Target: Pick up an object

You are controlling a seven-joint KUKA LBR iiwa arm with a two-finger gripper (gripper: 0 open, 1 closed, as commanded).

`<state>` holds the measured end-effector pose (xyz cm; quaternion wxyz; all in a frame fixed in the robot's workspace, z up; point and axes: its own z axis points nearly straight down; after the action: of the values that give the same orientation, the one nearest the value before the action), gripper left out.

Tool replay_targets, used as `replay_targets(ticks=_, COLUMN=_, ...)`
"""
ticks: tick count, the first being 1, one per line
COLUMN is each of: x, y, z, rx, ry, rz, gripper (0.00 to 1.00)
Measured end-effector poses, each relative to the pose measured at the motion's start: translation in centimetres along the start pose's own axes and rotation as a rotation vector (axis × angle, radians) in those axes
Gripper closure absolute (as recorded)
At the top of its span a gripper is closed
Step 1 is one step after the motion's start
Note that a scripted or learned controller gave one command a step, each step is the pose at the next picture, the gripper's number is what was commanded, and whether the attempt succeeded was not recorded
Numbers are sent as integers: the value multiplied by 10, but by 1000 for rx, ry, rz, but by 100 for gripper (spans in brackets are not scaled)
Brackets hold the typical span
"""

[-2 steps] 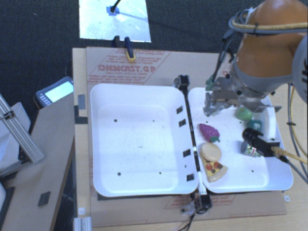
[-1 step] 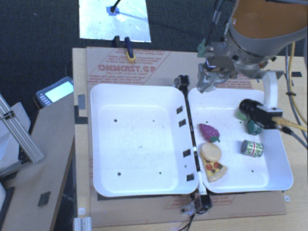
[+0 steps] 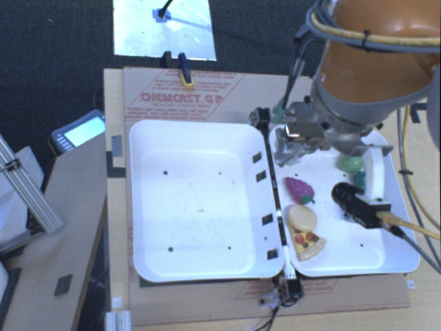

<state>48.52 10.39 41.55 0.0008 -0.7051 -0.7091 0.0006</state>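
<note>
Pincer: finger state cannot be determined | purple grapes: just below pincer | pizza slice: farther below | cardboard: "CHEMCAST", upper left of pincer

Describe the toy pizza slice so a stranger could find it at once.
Look in the right-hand white bin, along its left wall near the front corner. The pizza slice lies just in front of a round beige toy; it alone is a wedge with red spots.

We see one fixed view from above, slanted down on both bins; the arm looms close at right.
</note>
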Motion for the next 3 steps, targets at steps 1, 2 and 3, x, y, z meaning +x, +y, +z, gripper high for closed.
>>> replay_targets(ticks=1, x=50, y=2, z=-109, rx=-15, ry=6, rz=-4, gripper=100)
replay_targets(ticks=2, x=107, y=70, z=-101, rx=-7, ry=2, rz=-2, gripper=100)
replay_targets(ticks=3, x=133, y=-2, z=-121, rx=-4, ry=3, rz=-4, gripper=100)
